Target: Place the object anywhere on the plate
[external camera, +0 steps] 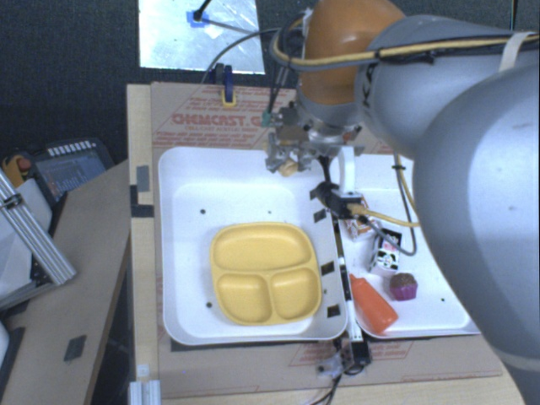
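**Carrying a small object toward the plate**

A small tan object (288,168) sits at the tip of the gripper (285,164), and it seems to be between the jaws, which stand narrow around it. It is small and partly hidden, so I judge this hold as likely, not certain. I cannot tell what the object is.

Below the jaws and a little toward the front of the bench lies the yellow plate (266,272), with three compartments, in the left bin (181,226). The jaws hang above the far part of this bin, well apart from the plate.

To the right of the jaws, in the right bin (439,306), rest an orange carrot (374,304), a purple piece (403,287) and a black-and-white piece (386,260).

The step in hand appears to be the transport. The next move calls for bringing the jaws over the plate, coming down low, and only then opening, so the object does not bounce off the shallow rim.
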### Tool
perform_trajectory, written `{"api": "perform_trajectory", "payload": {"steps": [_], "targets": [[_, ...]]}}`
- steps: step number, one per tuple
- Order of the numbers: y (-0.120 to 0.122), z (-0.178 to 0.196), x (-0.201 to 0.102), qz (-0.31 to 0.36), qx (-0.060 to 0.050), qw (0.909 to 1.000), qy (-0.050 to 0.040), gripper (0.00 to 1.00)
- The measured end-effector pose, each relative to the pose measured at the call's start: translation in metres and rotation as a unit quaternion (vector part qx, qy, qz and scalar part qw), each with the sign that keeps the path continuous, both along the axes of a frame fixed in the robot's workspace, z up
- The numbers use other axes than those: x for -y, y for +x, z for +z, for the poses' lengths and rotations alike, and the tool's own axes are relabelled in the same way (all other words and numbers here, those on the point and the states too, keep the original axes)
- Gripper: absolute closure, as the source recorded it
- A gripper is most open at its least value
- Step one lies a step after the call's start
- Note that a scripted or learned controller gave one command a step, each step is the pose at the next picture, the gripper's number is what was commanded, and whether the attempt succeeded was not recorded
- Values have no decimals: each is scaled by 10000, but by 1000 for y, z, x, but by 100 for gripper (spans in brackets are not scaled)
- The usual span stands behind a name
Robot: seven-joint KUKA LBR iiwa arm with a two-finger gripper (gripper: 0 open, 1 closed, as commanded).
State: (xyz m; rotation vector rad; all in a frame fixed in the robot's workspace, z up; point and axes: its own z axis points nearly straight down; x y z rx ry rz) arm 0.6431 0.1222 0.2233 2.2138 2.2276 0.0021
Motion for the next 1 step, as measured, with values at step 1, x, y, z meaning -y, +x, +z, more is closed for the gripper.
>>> {"api": "perform_trajectory", "payload": {"steps": [1], "targets": [[0, 1, 0, -2, 0, 10000, 1, 0]]}}
